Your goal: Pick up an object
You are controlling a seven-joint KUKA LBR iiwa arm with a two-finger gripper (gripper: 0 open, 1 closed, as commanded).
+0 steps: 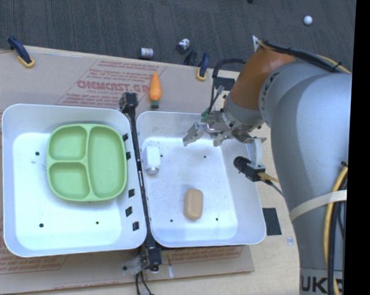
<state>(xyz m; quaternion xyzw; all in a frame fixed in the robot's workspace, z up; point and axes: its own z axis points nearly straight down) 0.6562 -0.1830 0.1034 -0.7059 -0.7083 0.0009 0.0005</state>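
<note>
Two shallow white bins sit side by side on a cardboard sheet (pixel 108 79) with red print. The left bin (pixel 12 185), well to the left of the gripper, holds one thing: a light green divided plate (pixel 86 162) with three compartments, lying flat toward the bin's upper half. Behind that bin, one blue clamp (pixel 21 51) grips the cardboard's far left corner. One orange carrot-shaped toy (pixel 155 87) lies on the cardboard outside the bins, up and to the left of the gripper, and a second blue clamp (pixel 204 66) sits on the back edge just above it. A row of black clips (pixel 134 172) runs down the seam between the bins.

The right bin (pixel 246 211) holds two loose things. One small white object (pixel 152 157) lies near its left wall, to the left of the gripper and a little nearer the camera. One tan oval object (pixel 193 203) lies near the bin's middle, below the gripper and well apart from it (bare floor lies all round it).

The gripper (pixel 205 134) hangs over the back edge of the right bin, near its upper right part, pointing left. Its fingers stand spread apart, with nothing between them. The bulky grey arm (pixel 308 131) with its orange band (pixel 259 70) covers the bin's upper right corner and the bench to the right; a black cable fitting (pixel 248 168) juts over the right rim.
</note>
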